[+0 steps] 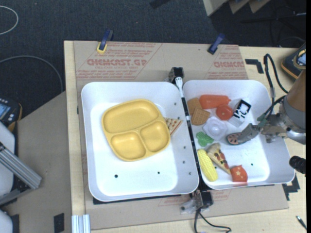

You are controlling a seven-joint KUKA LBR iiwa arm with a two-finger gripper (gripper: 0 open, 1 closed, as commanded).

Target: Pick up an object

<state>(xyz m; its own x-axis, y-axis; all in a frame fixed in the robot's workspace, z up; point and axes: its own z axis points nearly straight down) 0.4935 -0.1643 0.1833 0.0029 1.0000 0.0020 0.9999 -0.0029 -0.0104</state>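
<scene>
Two shallow white bins sit side by side on a desk (146, 57) topped with printed cardboard. The left bin (97, 169) holds a yellow divided plate (136, 128) with three sections, and a small waffle-patterned wedge (173, 125) lies touching the plate's right edge.

The right bin (257, 166) holds a cluster of toy foods: an orange carrot-like piece (214, 101), a red tomato (224, 112), a tan cone-shaped piece (198, 115), a clear plastic item (215, 128), a green piece (204, 140), a corn cob (207, 165), a pizza slice (221, 159) and a strawberry (238, 174) near the front wall. A black and white tag (241, 109) lies near the tomato.

The arm (296, 115) reaches in from the right. Its gripper (239, 138) is low over the bin's middle, at a dark reddish object; I cannot tell if it is open or closed.

Two clamps (103, 43) hold the cardboard's far edge. Dark carpet (73, 13) surrounds the desk.
</scene>
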